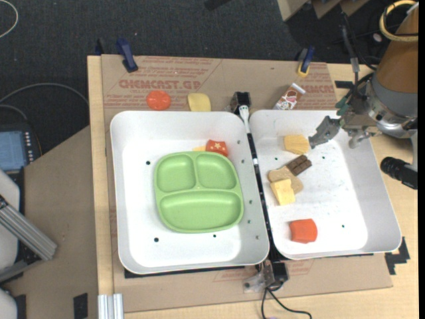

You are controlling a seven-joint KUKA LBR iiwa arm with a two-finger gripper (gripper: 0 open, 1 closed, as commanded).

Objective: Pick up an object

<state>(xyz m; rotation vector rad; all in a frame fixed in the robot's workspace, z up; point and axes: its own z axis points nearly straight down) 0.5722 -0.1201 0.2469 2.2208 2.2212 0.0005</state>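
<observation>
The grey arm's pincer [323, 133] hovers low over the upper part of the right shallow white bin [372, 208], just beside a pale yellow block [296, 143]; whether it is wide or narrow I cannot tell, and nothing shows between its tips. This looks like the approach step, with no object picked yet. The next move probably calls for shifting left over that block, then descending and clamping.
</observation>
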